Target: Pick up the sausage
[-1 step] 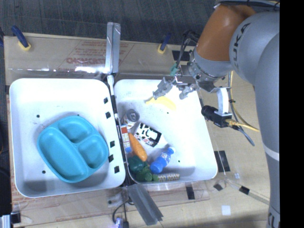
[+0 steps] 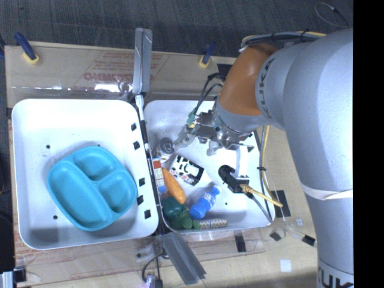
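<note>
Jaws at centre of frame, over upper part of right bin; grip state cannot be told. Sausage, orange, lies at lower left of that bin, beside green veg and blue bottle. Left bin holds blue tray.

Both bins are viewed from above, at a slant. The arm is seen entering from the right.
</note>
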Controlling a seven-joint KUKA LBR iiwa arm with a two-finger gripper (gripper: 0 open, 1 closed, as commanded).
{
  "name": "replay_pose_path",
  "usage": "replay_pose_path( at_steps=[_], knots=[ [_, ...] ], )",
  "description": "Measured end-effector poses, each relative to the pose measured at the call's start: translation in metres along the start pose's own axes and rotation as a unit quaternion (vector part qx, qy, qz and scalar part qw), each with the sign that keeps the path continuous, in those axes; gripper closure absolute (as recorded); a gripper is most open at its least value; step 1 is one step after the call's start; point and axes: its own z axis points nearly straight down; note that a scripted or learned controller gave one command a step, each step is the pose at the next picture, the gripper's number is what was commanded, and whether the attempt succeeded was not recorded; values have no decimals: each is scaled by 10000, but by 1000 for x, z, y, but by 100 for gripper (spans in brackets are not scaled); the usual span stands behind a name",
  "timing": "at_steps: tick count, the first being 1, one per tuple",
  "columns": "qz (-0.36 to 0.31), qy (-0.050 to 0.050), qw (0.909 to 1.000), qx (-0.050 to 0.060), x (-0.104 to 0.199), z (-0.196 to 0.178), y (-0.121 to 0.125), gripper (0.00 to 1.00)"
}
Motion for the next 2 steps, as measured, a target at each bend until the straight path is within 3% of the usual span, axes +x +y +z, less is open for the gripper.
replay_pose_path(
  at_steps=[1,2],
  knots=[
    [608,9,9981,-10,-32,50,0,0],
    [713,6,9975,-26,6,69,70,0]
  ],
)
